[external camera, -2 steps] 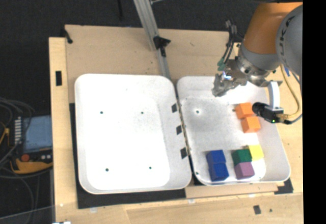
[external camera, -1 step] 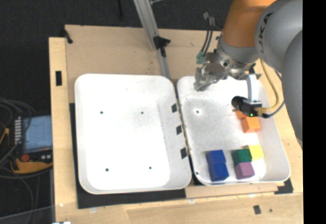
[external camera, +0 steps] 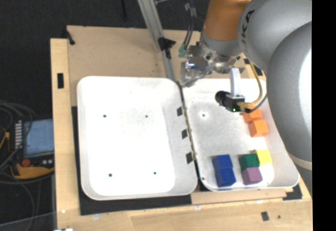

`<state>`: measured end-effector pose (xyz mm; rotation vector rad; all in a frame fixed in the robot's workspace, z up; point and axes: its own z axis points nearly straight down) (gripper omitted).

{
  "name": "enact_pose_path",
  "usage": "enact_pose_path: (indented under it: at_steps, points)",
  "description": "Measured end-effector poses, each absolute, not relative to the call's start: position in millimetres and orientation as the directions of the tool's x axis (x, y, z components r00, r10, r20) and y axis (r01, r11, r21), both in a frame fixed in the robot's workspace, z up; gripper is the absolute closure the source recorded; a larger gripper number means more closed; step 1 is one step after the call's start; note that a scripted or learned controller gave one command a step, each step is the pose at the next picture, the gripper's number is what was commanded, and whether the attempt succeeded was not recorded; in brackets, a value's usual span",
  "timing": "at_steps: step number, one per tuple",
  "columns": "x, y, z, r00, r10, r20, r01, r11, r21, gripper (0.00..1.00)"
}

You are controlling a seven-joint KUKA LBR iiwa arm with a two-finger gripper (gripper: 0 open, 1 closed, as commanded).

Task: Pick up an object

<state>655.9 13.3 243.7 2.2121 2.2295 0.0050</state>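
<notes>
Arm (external camera: 262, 30): grey with an orange band, reaching in from the right over the far end of the right bin.
Bench (external camera: 105, 51): tan board bearing 2 white bins side by side.
Left bin (external camera: 128, 135): shallow, white.
Right bin (external camera: 220, 130): holds 5 blocks.
Gripper (external camera: 191, 70): over the far left corner of the right bin; whether it is apart or together, I cannot tell.
Blue block (external camera: 224, 170): near edge of the right bin.
Orange block (external camera: 256, 123): by the right wall.
Purple block (external camera: 252, 175): right of the blue one, touching the green block (external camera: 249, 161).
Yellow block (external camera: 263, 156): just beside the green.

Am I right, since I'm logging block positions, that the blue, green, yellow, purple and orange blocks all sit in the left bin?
Not quite: the camera view shows the blue, green, yellow, purple and orange blocks all in the right bin, not the left one.
</notes>
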Motion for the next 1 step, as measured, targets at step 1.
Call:
enact_pose_path:
  at_steps: [1]
  points:
    - [664.6, 73.7, 246.6, -0.008, 1.0, 0.001, 1.0, 0.008, 0.002, 1.0]
